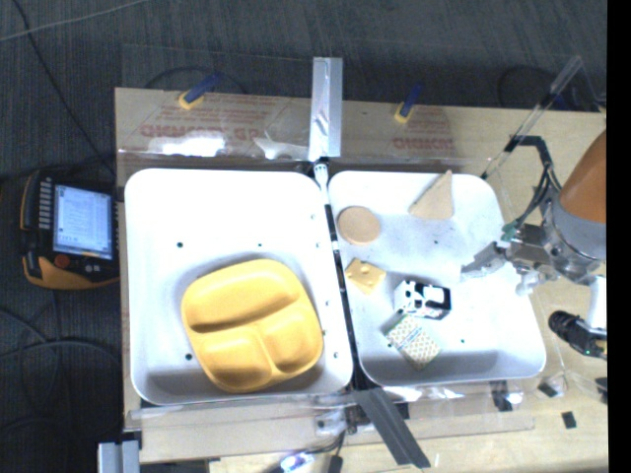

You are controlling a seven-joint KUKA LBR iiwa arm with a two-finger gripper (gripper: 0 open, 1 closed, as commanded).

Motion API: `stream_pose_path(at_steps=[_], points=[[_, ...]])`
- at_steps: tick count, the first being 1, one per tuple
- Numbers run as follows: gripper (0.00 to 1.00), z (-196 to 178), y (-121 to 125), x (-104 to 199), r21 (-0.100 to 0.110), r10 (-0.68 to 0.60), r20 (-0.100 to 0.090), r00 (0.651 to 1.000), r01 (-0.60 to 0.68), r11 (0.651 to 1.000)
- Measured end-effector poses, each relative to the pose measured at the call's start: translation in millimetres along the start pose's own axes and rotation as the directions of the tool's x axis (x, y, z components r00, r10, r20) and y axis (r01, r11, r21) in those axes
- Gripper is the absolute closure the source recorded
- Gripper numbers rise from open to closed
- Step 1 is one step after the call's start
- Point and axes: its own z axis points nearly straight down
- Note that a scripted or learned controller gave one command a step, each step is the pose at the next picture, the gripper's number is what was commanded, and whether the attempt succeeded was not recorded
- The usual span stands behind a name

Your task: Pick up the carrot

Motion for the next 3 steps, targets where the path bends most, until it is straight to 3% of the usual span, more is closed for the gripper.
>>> stream_pose_path(at_steps=[1, 2, 3], points=[[0.0, -4.2, 61.3, 18.8, 0.0, 0.027, 0.001, 1.0, -0.027, 1.0], [1.0, -12.8, 61.3, 19.4, 0.002, 0.025, 0.004, 1.0, -0.025, 1.0], [1.0, -92.3, 99.7, 20.9, -0.002, -0.254, 0.005, 0.967, 0.255, 0.967]])
